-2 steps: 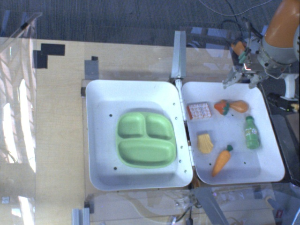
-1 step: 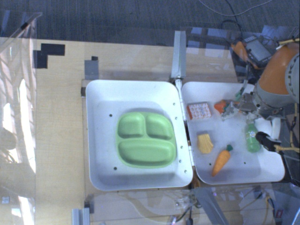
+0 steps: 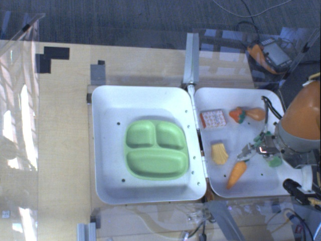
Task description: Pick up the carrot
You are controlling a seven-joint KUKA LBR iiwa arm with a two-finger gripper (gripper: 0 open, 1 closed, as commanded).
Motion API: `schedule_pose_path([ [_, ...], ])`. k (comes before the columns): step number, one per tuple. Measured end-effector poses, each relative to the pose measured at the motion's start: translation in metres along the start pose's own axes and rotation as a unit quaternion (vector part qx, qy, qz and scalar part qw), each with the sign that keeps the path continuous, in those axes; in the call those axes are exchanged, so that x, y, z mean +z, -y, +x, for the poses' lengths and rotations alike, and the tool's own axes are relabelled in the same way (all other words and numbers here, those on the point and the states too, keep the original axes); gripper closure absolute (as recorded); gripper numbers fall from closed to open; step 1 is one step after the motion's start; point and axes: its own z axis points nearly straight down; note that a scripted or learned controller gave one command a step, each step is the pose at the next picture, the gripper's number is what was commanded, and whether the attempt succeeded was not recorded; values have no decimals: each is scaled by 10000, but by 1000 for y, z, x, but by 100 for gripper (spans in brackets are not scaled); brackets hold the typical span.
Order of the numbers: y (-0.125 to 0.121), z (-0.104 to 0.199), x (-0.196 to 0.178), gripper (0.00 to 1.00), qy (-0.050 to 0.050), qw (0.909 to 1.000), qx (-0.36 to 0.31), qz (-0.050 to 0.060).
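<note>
The carrot (image 3: 236, 173) lies in the right bin (image 3: 261, 187), long axis slanting up-right toward the hand (image 3: 255, 149) just above its green-topped end; hand spread wide, holding nothing.

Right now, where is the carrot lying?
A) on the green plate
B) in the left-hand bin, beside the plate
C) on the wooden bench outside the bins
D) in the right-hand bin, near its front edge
D: the carrot lies on the floor of the right-hand bin, just below the gripper; the green plate sits in the other bin.
</note>
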Motion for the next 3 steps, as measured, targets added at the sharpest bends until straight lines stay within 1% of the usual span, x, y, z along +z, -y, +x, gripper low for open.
schedule_pose_path([
  [1, -1, 12, 37, 0, 6, 9981, -623, -25],
  [2, -5, 13, 24, 100, 13, 9980, -633, -80],
  [3, 1, 92, -59, 100, -1, 10000, -89, -7],
])
